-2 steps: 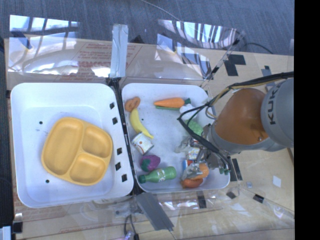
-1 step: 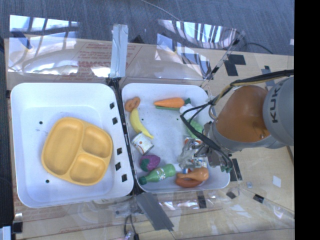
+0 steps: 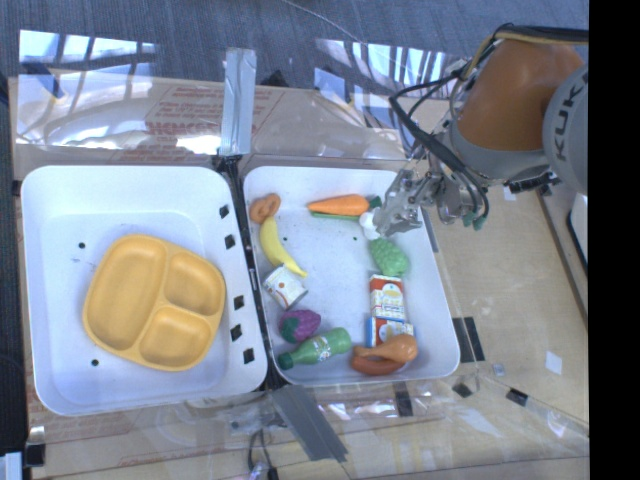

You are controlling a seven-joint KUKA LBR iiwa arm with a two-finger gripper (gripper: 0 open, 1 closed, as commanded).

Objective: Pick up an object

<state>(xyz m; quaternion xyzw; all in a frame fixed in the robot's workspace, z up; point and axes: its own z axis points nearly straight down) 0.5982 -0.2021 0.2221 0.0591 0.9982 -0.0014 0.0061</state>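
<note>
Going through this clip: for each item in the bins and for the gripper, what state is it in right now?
yellow tray: flat in left bin, compartments bare.
carrot: lying flat, right bin.
banana: lying flat.
can: tipped on its side.
green bottle: lying on its side.
juice carton: lying flat, face up.
gripper: low over the right bin's far right corner, nothing seen held.

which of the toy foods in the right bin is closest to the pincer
The carrot, at the bin's far edge. Its green top ends right beside the pincer; the green vegetable sits a little further off.
</note>
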